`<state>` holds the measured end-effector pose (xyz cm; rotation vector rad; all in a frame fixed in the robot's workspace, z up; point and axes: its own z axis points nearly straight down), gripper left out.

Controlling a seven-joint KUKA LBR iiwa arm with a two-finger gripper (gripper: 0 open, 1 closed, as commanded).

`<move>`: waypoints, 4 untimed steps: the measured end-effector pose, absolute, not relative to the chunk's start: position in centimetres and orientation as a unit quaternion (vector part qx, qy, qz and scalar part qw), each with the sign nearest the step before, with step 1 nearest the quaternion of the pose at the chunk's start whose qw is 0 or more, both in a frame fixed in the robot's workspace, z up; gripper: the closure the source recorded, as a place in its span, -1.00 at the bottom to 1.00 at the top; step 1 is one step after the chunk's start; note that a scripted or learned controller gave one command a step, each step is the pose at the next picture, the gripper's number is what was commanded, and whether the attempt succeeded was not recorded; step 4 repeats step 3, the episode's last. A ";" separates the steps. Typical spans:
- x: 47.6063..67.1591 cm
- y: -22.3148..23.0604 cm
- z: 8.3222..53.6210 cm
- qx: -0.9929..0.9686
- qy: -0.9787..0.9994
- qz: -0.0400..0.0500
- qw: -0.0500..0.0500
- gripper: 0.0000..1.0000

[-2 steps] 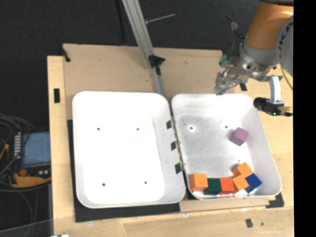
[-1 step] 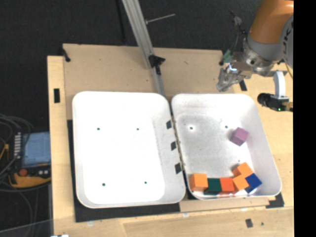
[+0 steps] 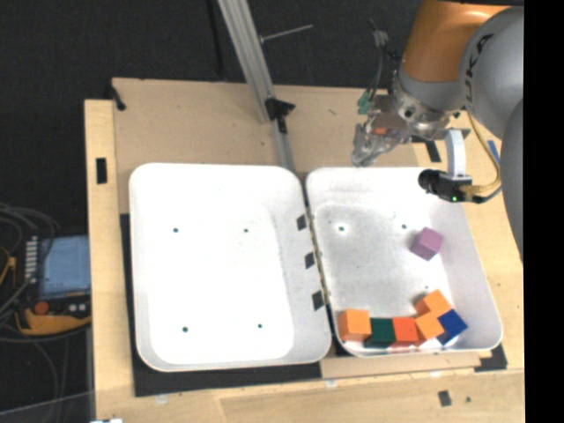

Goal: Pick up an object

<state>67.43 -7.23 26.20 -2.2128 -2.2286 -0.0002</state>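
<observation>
**Arm over the far edge of the right bin, blocks still lying inside**

I see the bench (image 3: 176, 122) carrying two white bins side by side. The left bin (image 3: 216, 263) sits next to the right bin (image 3: 388, 210), their inner rims touching. The arm (image 3: 458, 33) reaches in from the right, its orange band above the wrist, and the gripper (image 3: 366, 152) hangs over the far rim of the right bin; I cannot tell how it stands, and I see nothing in it. A purple block (image 3: 427, 243) lies alone toward the right wall of that bin, well apart from the gripper. Along the near wall a row is huddled together: an orange block (image 3: 355, 323), a green block (image 3: 382, 330), a red-orange block (image 3: 404, 329), two more orange ones (image 3: 432, 311) and a blue block (image 3: 452, 322)
</observation>
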 end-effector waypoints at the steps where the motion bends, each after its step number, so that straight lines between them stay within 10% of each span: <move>1: 67.4 -3.0 25.9 -0.705 -0.709 0.000 0.001 1.00; 4: 65.4 7.3 23.4 -0.705 -0.709 0.001 0.001 1.00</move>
